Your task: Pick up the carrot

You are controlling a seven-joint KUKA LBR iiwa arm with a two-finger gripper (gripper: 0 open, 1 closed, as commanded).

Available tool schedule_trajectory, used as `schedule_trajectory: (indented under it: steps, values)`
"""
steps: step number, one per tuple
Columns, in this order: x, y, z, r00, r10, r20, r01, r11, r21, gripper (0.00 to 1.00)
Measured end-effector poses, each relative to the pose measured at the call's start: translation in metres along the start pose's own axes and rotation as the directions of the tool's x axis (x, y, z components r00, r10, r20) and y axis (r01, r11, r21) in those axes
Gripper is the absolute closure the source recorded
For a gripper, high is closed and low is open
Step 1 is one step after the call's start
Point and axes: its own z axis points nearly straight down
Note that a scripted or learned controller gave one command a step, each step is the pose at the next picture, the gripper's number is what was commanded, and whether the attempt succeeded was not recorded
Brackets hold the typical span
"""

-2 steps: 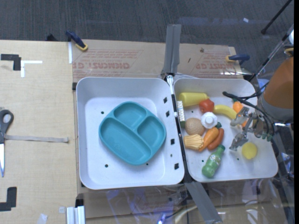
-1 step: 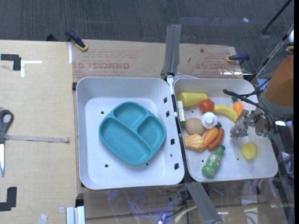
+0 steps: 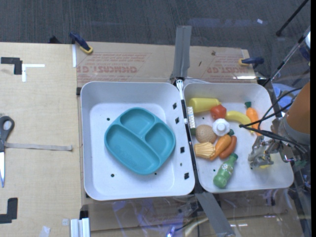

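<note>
From my station I saw the gripper (image 3: pixel 260 154) low over the right side of the right bin (image 3: pixel 281 181), reaching in from the right edge of the camera view, with the arm's orange band (image 3: pixel 302 110) just above it. Its metal fingers were a tangle of glints against the white floor, so I could not tell whether they were apart or together, and nothing showed between them. The carrot (image 3: pixel 252 116) lay near the bin's far right corner, green top pointing away, touching the right end of a banana (image 3: pixel 238 117) and set apart from the gripper, which sat nearer to me. The rest of the toy food crowded the bin's left half: a yellow corn cob (image 3: pixel 204 104) at the far side, a red tomato (image 3: pixel 218 112), a white bottle cap-like piece (image 3: pixel 221 127), a brown potato (image 3: pixel 206 134), two orange-red sausages (image 3: pixel 224 146) lying side by side, and a green bottle (image 3: pixel 224 171) at the near end. The left bin (image 3: pixel 94 181) held a blue divided plate (image 3: pixel 140 140). Scissors (image 3: pixel 4 132) lay on the bench at far left.
</note>
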Motion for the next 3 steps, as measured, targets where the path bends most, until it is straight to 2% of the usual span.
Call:
schedule_trajectory:
  steps: [1,2,3]
  values:
    - [-0.003,0.000,-0.011,1.000,-0.003,0.006,0.003,1.000,0.003,1.00]
    - [-0.004,-0.003,0.000,0.932,-0.363,0.001,0.363,0.932,-0.001,1.00]
    - [-0.008,-0.003,-0.011,0.931,-0.365,0.007,0.365,0.931,0.004,1.00]
